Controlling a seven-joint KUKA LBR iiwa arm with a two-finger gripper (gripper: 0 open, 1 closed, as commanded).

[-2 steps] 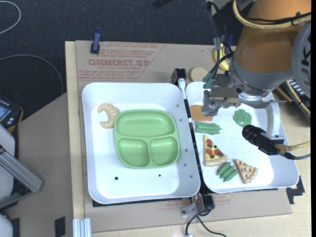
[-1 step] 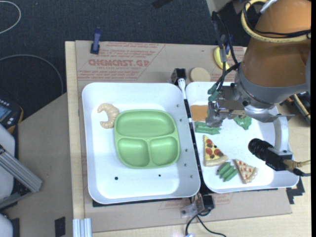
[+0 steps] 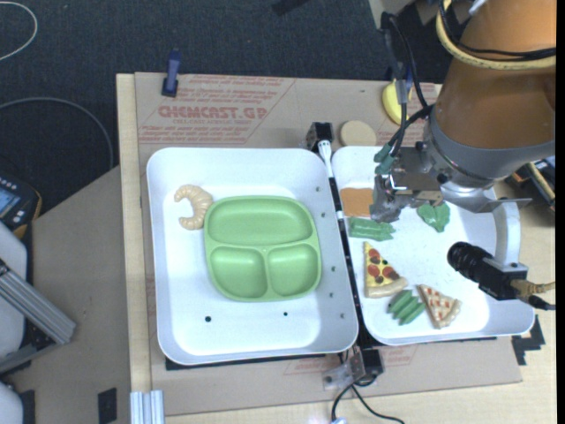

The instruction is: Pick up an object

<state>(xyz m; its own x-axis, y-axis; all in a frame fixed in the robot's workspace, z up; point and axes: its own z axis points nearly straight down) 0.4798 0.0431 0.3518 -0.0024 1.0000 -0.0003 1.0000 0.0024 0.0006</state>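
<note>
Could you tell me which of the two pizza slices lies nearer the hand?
The pizza slice by the bins' divider; the other slice lies farther from the hand.

two white bins (image 3: 168, 237) are seen on a tan board (image 3: 221, 109) printed with red lettering, a pale green divided tray (image 3: 262, 246) and a beige croissant (image 3: 194, 206) being set off against the left one. in the right bin, two pizza slices (image 3: 381, 272) are marked by yellow cheese, red dots and tan crust, alongside dark green bean pods (image 3: 404, 306), a green leaf (image 3: 433, 215) and a brown slab (image 3: 356, 201). the arm (image 3: 503, 69) is coloured orange above grey, and the floor (image 3: 79, 42) is covered in dark blue-grey carpet.
</note>
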